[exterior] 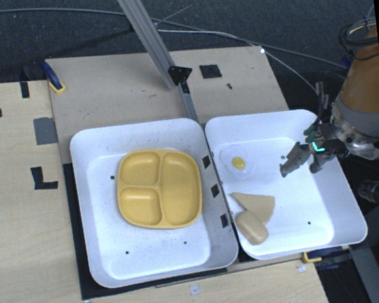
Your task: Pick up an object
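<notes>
In the right bin (336,225) lie a fried-egg toy (238,164), white with a yellow yolk, near the left wall, and two beige bread-like pieces (255,215) at the front left. My gripper (303,159) hangs above the right half of that bin, well to the right of the egg, with its dark fingers spread open and nothing between them. The left bin (107,260) holds a yellow divided plate (159,188).
A grey metal pole (152,39) slants down to the rim between the two bins. Cables run across the dark floor behind the bench. The arm's orange band (366,84) stands at the right edge.
</notes>
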{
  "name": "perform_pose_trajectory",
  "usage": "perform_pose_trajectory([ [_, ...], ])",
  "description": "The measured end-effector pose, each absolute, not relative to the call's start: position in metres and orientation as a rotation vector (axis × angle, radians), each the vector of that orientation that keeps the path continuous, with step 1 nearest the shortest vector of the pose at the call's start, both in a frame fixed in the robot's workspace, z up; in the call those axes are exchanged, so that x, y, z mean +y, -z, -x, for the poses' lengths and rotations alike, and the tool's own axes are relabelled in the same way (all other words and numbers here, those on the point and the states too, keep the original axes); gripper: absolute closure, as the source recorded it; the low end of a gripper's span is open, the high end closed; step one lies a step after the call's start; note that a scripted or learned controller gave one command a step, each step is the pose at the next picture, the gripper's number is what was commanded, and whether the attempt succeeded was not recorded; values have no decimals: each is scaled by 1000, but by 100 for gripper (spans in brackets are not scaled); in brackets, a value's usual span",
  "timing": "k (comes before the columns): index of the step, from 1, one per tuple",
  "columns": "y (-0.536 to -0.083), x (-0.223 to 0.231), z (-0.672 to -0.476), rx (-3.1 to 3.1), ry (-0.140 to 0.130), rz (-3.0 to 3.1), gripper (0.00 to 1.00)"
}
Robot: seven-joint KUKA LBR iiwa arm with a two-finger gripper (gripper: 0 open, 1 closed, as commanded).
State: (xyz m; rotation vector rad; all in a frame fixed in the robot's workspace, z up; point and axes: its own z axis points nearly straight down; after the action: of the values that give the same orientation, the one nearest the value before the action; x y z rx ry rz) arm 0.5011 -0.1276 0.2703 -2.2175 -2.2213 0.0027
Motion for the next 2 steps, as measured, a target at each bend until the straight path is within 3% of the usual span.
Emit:
perform_pose_trajectory([
  [1, -271, -128, -501, -2222, -1, 2218, 0],
  [2, -207, -128, -497, -2217, -7, 2217, 0],
])
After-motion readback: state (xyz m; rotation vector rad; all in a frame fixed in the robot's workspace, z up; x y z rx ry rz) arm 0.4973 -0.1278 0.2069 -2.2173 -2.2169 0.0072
